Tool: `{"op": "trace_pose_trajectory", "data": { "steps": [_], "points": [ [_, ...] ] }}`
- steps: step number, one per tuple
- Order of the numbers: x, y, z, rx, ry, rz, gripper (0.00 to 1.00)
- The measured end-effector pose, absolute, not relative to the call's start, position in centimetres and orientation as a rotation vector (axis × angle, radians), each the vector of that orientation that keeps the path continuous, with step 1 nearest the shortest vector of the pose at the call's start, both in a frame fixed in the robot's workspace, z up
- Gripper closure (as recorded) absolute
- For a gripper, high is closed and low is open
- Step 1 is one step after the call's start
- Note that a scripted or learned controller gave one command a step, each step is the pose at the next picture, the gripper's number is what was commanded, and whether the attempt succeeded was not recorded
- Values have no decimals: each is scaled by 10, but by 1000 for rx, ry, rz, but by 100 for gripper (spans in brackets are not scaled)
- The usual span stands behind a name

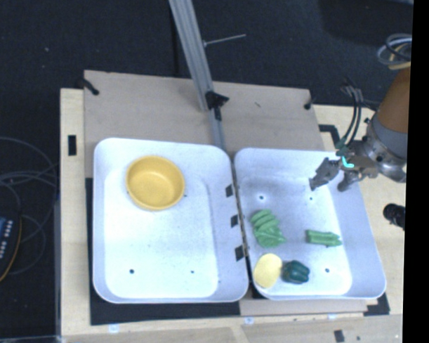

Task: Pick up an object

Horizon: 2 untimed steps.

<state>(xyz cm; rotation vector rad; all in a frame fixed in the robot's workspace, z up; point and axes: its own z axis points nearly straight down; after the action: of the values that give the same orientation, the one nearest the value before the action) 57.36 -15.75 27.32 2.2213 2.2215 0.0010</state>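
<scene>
The fingers (332, 176) are seen spread open and empty above the far right part of the right bin (360, 228). Below them, nearest, a small green pod (323, 238) is found, judged light, stiff and narrow, best pinched across its middle. Farther off lie a ridged green piece (266, 228), a dark green piece (295, 272) and a yellow lemon (267, 270), probably smooth and slippery.
</scene>
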Motion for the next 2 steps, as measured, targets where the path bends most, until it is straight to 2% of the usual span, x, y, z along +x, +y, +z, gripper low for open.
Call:
{"op": "trace_pose_trajectory", "data": {
  "steps": [1,2],
  "points": [
    [574,-158,273,2221,2221,1,0],
    [577,-159,231,2224,2222,-4,0]
  ]
}}
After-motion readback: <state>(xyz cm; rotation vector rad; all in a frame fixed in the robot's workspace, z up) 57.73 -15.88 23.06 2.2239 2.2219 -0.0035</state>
